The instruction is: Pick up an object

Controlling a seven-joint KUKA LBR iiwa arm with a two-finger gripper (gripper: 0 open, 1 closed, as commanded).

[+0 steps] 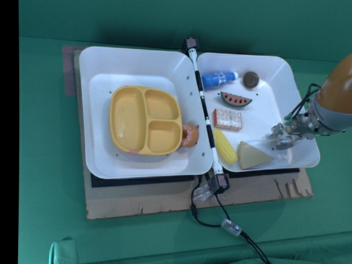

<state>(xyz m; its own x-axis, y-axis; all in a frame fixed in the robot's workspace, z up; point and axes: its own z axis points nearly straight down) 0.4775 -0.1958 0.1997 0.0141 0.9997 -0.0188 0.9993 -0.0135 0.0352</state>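
1 cheese wedge (252, 155) lay just left of the gripper (281, 140); we couldn't tell its spread, so we judged re-centering wise.

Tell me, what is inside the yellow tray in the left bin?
The yellow tray shows three bare compartments. An orange donut touches its outer right edge. The bin floor under the tray is covered.

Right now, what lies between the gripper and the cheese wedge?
In the camera view, just bare white bin floor lies between the gripper and the cheese wedge; nothing sits in that short stretch.
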